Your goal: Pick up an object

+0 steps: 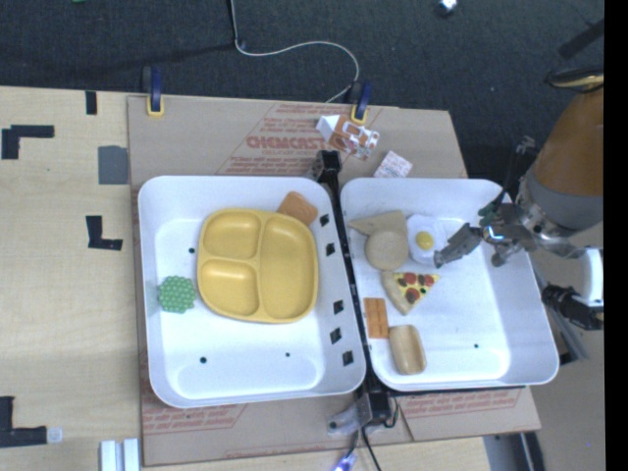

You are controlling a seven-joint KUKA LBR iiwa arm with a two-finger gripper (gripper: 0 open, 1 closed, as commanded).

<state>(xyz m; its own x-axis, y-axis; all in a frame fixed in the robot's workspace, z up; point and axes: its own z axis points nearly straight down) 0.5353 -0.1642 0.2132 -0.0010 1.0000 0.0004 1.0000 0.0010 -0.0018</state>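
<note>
The right bin [491,361] holds several toy foods. A fried egg [424,240] lies beside a round beige piece [387,251] and a tan wedge [376,224]. Below them are a pizza slice [413,287], an orange cracker [375,317] and a bread roll [406,349]. My gripper [480,247] hangs over the bin's right half, just right of the egg. It is open, with nothing between its fingers; the left fingertip [451,249] points toward the egg.
The left bin [235,376] holds a yellow divided plate [259,266], a green knobbly piece [177,293] and a brown piece [297,207]. A black divider [339,263] runs between the bins. Paper tags [349,137] lie behind them.
</note>
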